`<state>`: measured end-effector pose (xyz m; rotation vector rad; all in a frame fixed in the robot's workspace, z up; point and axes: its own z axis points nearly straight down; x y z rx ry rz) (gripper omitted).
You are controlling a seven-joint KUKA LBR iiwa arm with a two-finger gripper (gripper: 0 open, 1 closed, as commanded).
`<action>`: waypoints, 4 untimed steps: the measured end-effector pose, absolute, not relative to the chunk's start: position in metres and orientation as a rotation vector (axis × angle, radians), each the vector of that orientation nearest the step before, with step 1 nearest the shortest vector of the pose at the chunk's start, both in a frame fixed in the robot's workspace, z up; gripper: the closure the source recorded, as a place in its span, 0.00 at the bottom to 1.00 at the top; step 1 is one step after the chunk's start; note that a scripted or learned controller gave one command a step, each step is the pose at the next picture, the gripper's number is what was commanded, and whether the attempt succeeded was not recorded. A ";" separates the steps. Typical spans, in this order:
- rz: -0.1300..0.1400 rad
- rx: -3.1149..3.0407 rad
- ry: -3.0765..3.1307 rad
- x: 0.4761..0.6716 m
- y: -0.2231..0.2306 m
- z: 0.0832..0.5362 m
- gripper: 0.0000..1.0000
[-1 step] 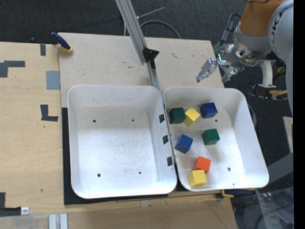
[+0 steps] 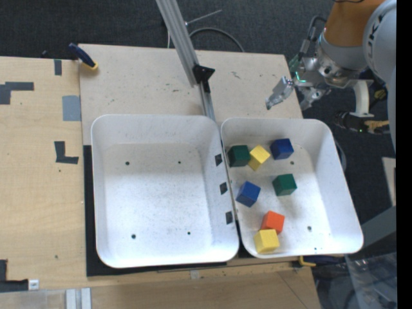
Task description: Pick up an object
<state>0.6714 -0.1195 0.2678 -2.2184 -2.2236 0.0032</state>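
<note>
The right bin (image 2: pixel 325 137) holds several small cubes: a dark green one (image 2: pixel 239 155), a yellow one (image 2: pixel 259 157), a blue one (image 2: pixel 281 149), another blue one (image 2: pixel 248 193), a green one (image 2: pixel 284 185), an orange one (image 2: pixel 273 221) and a yellow one (image 2: pixel 266 241). My gripper (image 2: pixel 281 94) hangs above the bench just beyond the right bin's far rim, away from every cube. Nothing shows between its fingers.
The left bin (image 2: pixel 103 134) sits beside the right one. A slanted metal pole (image 2: pixel 183 37) runs down to the gap between the bins. A blue and yellow clamp (image 2: pixel 84 56) lies at the bench's far left. Cables hang at right.
</note>
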 end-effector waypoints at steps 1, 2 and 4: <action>0.008 -2.216 -2.220 0.666 -0.110 0.209 0.00; 0.008 -2.216 -2.220 0.672 -0.102 0.155 0.00; 0.004 -2.215 -2.223 0.671 -0.097 0.104 1.00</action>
